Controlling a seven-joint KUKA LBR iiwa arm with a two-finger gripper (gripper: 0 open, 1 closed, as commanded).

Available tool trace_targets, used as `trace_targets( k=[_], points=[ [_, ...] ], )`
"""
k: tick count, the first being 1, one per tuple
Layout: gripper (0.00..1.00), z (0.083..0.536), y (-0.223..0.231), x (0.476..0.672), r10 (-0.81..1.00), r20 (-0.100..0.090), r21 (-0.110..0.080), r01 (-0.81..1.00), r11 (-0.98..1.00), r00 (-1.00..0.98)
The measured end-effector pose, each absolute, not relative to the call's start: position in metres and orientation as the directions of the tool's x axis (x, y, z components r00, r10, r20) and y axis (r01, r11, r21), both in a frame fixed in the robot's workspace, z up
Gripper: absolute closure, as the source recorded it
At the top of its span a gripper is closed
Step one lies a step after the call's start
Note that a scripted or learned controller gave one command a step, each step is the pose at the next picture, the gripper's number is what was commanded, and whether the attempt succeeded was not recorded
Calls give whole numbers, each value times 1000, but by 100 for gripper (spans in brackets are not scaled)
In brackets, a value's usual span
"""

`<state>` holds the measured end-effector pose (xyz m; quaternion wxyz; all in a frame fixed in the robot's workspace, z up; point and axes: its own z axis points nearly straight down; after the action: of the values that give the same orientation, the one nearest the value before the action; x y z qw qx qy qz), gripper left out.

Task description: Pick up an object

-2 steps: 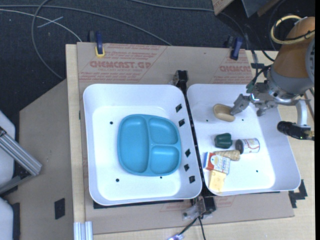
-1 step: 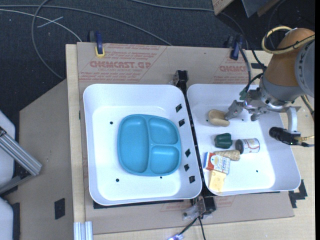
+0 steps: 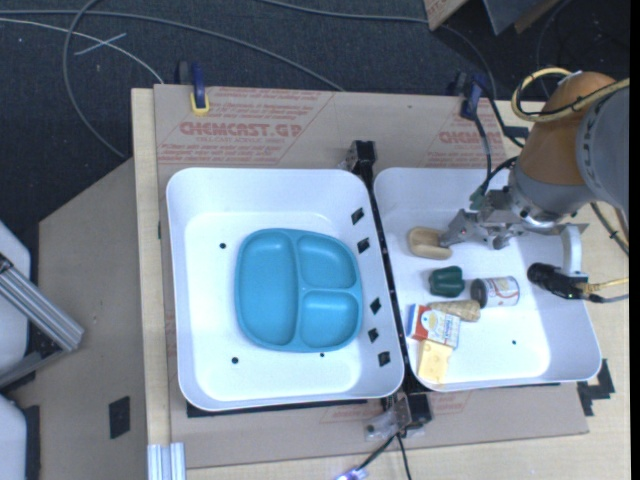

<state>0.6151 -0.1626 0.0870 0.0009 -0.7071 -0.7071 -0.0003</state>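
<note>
Gripper (image 3: pixel 462 230) low in the right bin (image 3: pixel 570 353), finger state cannot be told, beige piece (image 3: pixel 430 243) just beside it, green object (image 3: pixel 446 281) nearby, blue divided plate (image 3: pixel 297 289) in left bin (image 3: pixel 190 268)

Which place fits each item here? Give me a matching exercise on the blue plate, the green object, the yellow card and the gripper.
Things:
1. blue divided plate
2. dark green object
3. yellow card
4. gripper

Places:
A. near front edge of right bin
B. middle of left bin
C. over rear part of right bin
D. middle of right bin, beside a small can

Pairs: 1-B, 2-D, 3-A, 4-C
</note>
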Motion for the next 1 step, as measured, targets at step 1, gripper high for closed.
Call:
trace_targets(
  k=[1],
  points=[
    [100,99,-163,616,1000,0,4,1000,1,-1]
  ],
)
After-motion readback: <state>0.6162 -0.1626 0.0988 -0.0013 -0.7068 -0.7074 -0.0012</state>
